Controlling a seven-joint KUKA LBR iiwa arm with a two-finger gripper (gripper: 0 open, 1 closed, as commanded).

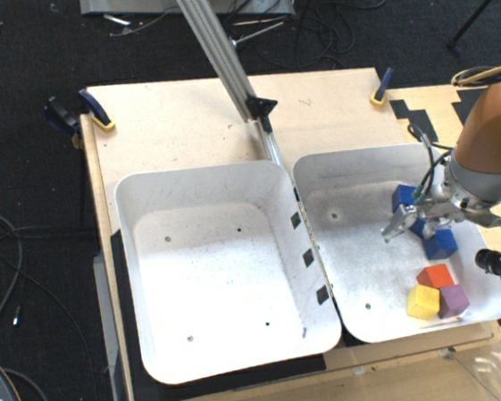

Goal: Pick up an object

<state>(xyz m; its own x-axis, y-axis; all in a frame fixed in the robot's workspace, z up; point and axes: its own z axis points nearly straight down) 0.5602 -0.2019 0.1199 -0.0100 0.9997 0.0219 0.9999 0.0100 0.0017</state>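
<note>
Nearest the camera, along the front edge of the right bin (363,317), three small blocks sit in a tight cluster: a yellow block (423,302), a purple block (453,300) just to its right, and an orange block (436,275) touching both from behind. Just behind them, further into the same bin, lies a blue block (439,243), and another blue block (404,197) sits behind that one, near the bin's right side. Between the two blue blocks, low over the bin floor, hangs the gripper (412,222), at the end of a grey arm with an orange band (492,127) that reaches in from the right. Whether its fingers are apart or together cannot be told from this angle, and no block is seen between them. Left of this bin, touching it side by side, is the left bin (143,207), white and shallow. Both bins rest on a pale wooden counter (188,121). A slanted metal pole (215,46) rises from the counter behind the bins.
</note>
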